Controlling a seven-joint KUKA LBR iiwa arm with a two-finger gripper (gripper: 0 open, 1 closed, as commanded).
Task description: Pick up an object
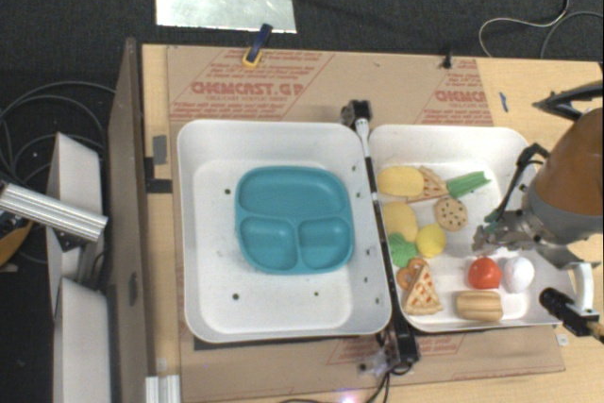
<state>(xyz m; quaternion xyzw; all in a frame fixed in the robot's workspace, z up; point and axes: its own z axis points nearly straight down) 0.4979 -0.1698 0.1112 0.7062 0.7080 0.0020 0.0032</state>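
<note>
The jaws hang over the right bin, just above a glossy round tomato; whether they are apart I cannot tell. A smooth teal divided plate lies in the left bin.

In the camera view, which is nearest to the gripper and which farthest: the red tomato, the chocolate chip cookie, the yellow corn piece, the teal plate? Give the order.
Measured from the gripper over the right bin:
1. Red tomato, just below it, toward the bin's front.
2. Chocolate chip cookie, a little to its left.
3. Yellow corn piece, farther left, near the divider.
4. Teal plate, in the left bin.
</note>
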